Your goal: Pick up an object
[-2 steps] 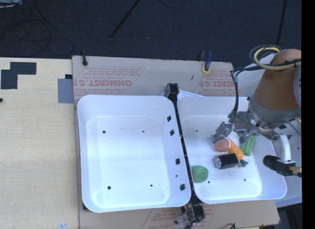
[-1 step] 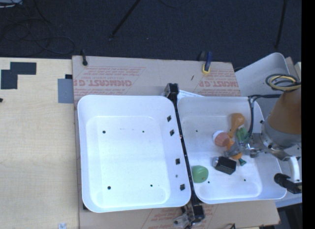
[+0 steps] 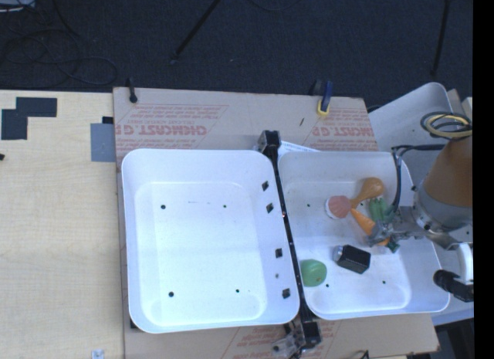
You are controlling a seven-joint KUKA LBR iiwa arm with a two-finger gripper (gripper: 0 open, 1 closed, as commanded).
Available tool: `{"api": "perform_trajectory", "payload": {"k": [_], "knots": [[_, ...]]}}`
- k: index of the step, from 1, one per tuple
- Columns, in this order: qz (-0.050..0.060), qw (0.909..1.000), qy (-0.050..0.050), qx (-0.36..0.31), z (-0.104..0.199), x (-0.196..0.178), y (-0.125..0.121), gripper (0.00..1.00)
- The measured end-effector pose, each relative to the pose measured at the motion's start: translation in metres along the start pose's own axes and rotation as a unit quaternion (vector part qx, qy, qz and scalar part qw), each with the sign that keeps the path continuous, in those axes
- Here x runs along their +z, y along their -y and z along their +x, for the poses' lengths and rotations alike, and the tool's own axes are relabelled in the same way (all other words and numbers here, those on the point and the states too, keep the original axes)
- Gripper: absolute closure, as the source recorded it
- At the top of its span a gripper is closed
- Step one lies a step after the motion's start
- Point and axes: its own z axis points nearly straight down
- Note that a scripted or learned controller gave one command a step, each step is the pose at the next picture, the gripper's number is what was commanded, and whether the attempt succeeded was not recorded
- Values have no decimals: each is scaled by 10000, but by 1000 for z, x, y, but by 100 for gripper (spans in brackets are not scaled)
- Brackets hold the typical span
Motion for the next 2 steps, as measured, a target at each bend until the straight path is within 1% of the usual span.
{"api": "perform_trajectory", "payload": {"k": [1,2], "knots": [[-12,9999,-18,-104,113,-53,14,100],[-18,10000,-13,-97,191,-91,6,100]]}}
